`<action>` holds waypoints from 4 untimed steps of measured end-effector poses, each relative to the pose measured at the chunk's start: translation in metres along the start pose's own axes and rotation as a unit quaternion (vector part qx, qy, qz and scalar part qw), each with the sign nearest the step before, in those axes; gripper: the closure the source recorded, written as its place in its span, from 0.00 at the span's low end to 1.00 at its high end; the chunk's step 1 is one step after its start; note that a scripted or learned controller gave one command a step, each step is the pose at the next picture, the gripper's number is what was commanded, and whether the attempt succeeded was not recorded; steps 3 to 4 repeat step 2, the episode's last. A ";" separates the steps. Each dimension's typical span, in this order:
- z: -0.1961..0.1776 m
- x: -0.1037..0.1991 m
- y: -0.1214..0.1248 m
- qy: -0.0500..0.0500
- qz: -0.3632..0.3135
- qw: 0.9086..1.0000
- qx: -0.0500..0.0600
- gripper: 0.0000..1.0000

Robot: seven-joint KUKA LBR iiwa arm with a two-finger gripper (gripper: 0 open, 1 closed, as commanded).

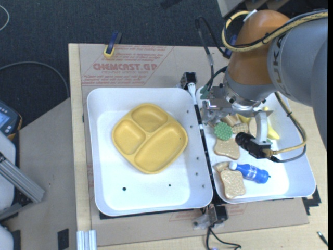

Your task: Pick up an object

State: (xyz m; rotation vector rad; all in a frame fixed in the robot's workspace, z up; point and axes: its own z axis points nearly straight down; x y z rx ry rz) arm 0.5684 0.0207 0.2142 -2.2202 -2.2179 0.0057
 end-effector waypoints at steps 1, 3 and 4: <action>-0.001 -0.001 0.008 0.000 -0.001 1.000 -0.003 1.00; -0.019 0.010 0.004 0.000 -0.002 1.000 -0.004 1.00; -0.019 0.010 0.004 0.000 -0.002 1.000 -0.004 1.00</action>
